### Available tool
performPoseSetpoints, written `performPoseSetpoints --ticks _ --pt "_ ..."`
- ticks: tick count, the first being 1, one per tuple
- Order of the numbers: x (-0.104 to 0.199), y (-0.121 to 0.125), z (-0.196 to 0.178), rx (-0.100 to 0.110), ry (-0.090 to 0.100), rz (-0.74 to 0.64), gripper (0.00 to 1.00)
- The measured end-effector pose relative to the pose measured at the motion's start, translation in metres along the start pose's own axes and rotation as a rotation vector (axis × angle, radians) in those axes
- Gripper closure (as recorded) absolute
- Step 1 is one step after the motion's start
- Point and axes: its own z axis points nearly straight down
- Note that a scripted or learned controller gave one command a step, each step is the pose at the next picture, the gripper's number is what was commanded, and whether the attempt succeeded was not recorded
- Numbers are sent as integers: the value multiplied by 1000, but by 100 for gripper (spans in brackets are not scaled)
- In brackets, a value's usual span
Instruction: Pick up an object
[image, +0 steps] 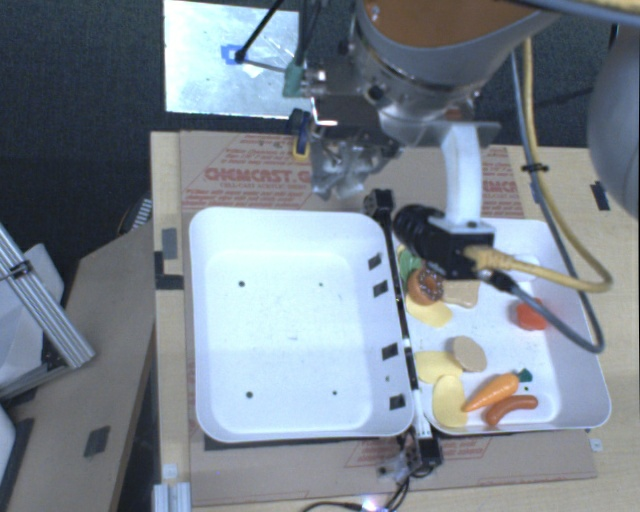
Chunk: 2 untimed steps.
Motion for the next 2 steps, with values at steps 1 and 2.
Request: performPoseSetpoints --ticks 1,2 --pt "0 0 -11 -1 1 -5 100" --pt "0 1 -22 -3 2 -10 100"
